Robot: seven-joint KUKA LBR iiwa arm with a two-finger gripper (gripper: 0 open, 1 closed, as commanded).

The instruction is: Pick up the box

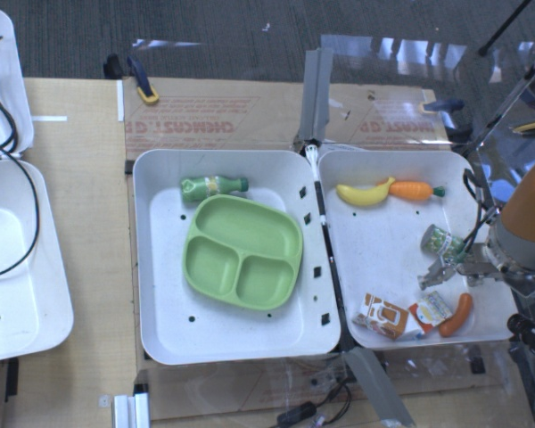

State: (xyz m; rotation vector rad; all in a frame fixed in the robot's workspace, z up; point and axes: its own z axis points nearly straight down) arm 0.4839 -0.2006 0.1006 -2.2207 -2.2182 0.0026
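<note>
A: What lies in the left bin (152,266)?
B: A green divided plate (243,252), with a green bottle (213,185) just above it.
A: And the right bin (374,257)?
B: A banana (364,193) touching a carrot (413,190) at the far end. The box (381,316) lies near the front edge, beside a packet (431,310) and a sausage (456,316).
A: The gripper (442,268)?
B: Low over the bin's right side, fingers apart, clamped on nothing, near the box.

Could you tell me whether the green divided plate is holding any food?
Empty: the green divided plate in the left bin shows bare compartments.
</note>
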